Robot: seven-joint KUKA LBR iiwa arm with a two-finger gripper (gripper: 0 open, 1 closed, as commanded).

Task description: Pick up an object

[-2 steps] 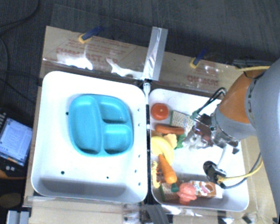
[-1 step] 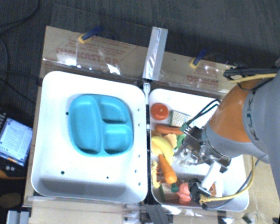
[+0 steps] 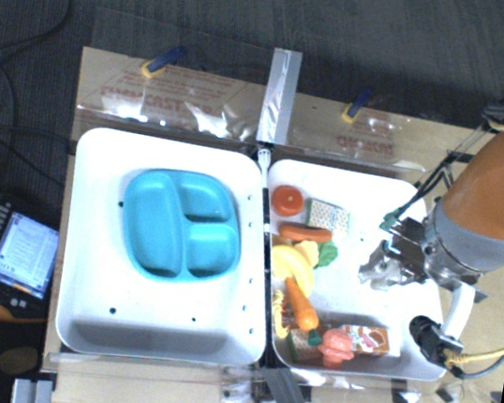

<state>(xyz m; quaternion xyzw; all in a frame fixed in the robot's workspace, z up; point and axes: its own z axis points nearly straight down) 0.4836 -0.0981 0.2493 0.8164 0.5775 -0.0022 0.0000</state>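
The right bin (image 3: 368, 188) holds several toy foods along its left side and front: a red tomato (image 3: 287, 200), a small grey-green box (image 3: 328, 216), a carrot (image 3: 306, 235), a yellow piece (image 3: 291, 265), a second carrot (image 3: 302, 307), a pink item (image 3: 337, 345) and a red packet (image 3: 369, 339). My gripper (image 3: 383, 270) hangs over the right part of this bin, to the right of the toys and apart from them. Nothing shows between its fingers. The grey arm with its orange band (image 3: 486, 190) comes in from the right.
The left bin (image 3: 83, 311) holds a blue divided tray (image 3: 182, 223). A metal divider strip (image 3: 280, 96) stands behind the bins. A tablet and cables (image 3: 21, 249) lie on the floor at left. Bare white floor lies under my gripper in the right bin.
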